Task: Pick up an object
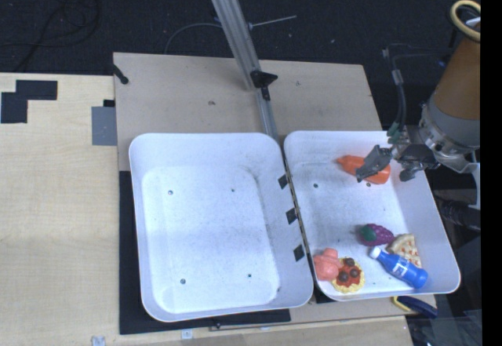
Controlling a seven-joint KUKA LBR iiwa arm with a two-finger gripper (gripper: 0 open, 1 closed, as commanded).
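The gripper hangs open over the right bin, just beside an orange toy.

From my screen, the two white bins look like smooth moulded plastic with a faint sheen, speckled with dark flecks. The surface under them reads as matt, pale wood-like board. The slanted rail looks like ribbed bare metal. The toy food looks like plastic: a glossy orange piece, a purple piece and a blue bottle.
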